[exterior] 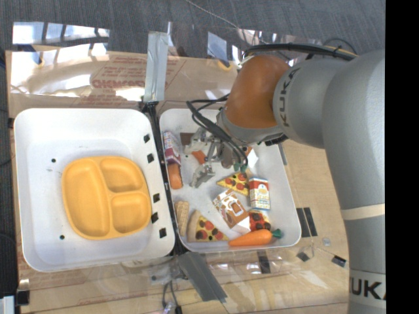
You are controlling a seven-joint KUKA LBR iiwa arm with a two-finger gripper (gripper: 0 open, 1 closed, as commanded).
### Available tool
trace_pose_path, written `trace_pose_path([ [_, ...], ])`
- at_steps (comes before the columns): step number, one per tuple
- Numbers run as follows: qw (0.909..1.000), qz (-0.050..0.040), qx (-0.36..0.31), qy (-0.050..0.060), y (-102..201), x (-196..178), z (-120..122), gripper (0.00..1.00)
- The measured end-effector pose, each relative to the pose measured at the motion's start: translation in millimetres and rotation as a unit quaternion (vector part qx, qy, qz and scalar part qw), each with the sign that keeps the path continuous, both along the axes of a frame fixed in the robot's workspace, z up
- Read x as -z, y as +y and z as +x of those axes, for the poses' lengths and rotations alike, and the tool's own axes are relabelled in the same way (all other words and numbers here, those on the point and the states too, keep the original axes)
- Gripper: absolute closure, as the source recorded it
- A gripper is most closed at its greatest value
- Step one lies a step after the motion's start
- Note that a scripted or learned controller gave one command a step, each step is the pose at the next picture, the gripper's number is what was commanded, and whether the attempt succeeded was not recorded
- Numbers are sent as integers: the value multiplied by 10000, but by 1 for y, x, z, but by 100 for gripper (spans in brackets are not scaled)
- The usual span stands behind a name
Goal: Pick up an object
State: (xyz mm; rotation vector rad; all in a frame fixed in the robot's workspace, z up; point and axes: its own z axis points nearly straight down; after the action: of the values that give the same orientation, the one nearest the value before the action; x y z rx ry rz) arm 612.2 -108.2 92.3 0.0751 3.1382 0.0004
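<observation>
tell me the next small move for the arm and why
Probably a short descent: the gripper hangs in the right bin with nothing visibly between its jaws, and the toy hot dog lies just to its left, apart from the pizza slices.

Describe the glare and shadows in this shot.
Camera view: bright window-like reflections streak the shiny cardboard behind the bins; the left bin looks evenly lit, almost washed out; the arm casts soft shadow over the right bin near the gripper.
</observation>
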Motion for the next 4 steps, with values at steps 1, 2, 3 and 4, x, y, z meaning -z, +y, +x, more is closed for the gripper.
trace_pose_path([
  [1, 9997, 5, -227, 15, -56, 0, -90, 0],
  [2, 9997, 8, 243, -10, -67, -1, -82, 0],
  [3, 9964, 6, 845, 8, -31, 1, -56, 0],
  [4, 9941, 6, 1086, 9, -58, 0, -114, 0],
])
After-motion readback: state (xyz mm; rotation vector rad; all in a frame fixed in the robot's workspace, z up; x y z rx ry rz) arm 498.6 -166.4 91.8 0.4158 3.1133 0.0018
